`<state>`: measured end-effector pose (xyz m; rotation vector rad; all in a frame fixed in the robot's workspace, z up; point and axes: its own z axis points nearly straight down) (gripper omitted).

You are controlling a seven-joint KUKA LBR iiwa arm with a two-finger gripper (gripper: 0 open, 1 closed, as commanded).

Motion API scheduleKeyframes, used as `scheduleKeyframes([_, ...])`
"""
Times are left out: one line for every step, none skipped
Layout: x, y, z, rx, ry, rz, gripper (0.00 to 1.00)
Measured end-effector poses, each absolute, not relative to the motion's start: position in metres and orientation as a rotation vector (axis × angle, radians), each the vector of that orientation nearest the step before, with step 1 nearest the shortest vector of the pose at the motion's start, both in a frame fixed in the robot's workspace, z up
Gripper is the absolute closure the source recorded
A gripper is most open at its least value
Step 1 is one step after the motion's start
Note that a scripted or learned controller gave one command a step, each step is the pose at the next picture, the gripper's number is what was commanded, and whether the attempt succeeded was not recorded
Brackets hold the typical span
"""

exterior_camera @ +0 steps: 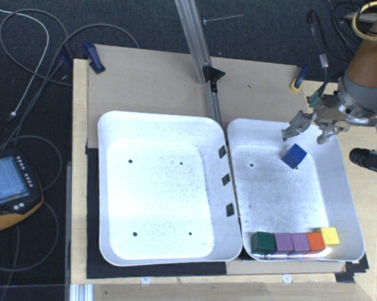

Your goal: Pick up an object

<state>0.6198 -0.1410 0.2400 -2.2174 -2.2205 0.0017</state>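
One camera sits fixed above the bench (180, 82), looking down at a slant from its near edge. It stands far enough back to take in both bins, the left bin (113, 126) mid-frame and the right bin (344, 201) toward the right edge. Dark floor fills the left side and top. The arm (372, 62) enters at upper right.

Teach pendant (6, 189) left on floor; blue clamps (92, 57) at bench's far corners.

arm (372, 62) cut off at right edge
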Motion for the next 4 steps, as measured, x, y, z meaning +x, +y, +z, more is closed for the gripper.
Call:
scheduleKeyframes([0.642, -0.138, 0.177, -2.214, -2.22, 0.006, 0.0])
scheduleKeyframes([0.638, -0.176, 0.288, -2.23, -2.228, -0.008, 0.0])
scheduleKeyframes([0.588, -0.211, 0.095, -2.217, -2.213, 0.008, 0.0])
scheduleKeyframes([0.67, -0.207, 0.101, -2.22, -2.23, -0.006, 0.0])
